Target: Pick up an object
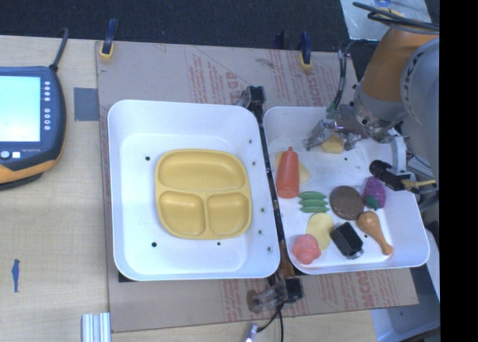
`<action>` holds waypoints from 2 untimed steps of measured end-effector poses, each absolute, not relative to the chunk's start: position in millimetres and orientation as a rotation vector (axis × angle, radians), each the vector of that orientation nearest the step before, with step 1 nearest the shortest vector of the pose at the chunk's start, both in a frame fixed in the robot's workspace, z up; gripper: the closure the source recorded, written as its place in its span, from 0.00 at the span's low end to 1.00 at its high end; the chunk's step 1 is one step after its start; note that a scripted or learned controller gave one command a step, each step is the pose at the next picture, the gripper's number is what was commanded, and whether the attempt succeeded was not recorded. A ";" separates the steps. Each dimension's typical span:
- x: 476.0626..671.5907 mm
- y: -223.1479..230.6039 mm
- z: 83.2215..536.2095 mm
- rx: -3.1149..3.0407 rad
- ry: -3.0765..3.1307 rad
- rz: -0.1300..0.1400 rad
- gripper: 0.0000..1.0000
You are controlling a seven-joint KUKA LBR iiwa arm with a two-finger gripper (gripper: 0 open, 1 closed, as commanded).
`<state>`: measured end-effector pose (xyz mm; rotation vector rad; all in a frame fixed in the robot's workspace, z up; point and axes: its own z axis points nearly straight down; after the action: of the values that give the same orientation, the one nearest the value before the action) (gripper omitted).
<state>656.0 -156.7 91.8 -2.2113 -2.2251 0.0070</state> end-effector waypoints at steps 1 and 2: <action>598.8 -210.6 91.7 -2.215 -2.223 0.007 0.00; 656.7 -154.6 92.2 -2.212 -2.228 0.004 0.00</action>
<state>656.7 -154.6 92.2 -2.2123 -2.2279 0.0042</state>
